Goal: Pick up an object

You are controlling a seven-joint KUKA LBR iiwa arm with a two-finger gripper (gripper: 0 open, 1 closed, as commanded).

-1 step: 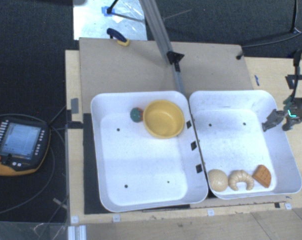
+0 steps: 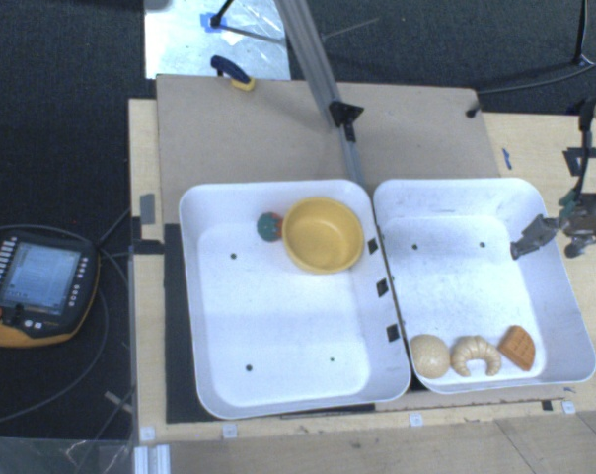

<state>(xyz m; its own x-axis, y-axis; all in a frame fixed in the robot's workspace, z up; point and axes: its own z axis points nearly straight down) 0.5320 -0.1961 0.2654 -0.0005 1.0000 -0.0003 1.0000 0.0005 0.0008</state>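
Bench: a pale wooden top with a brown cardboard sheet (image 2: 278,131) laid over its far part; two shallow white bins sit side by side on it, touching along their inner walls.
Floor: dark carpet around the bench, with a bright patch beyond the far edge of the cardboard sheet.
Left bin (image 2: 209,363): holds a yellow bowl (image 2: 323,235) near its far right corner, upright; a small green and red ball (image 2: 269,226) lies just beside the bowl, on the side away from the right bin.
Right bin (image 2: 456,205): three food-shaped items lie in a row along its near wall, a round bread roll (image 2: 429,355), a croissant (image 2: 477,355) and an orange waffle-like piece (image 2: 517,348), each just beside the next.
Pendant: a teach pendant (image 2: 34,284) with a lit screen lies on the carpet, well apart from the left bin.
Pole: a grey metal pole (image 2: 313,52) slants over the cardboard toward the seam between the bins.
Arm: it enters at the right bin's outer wall, largely cut off by the frame edge.
Gripper (image 2: 531,237): over the right bin's outer rim, well apart from the row of food items, with nothing visibly held.
Unclear: whether its fingers are apart or together cannot be told; the part is small and dark.
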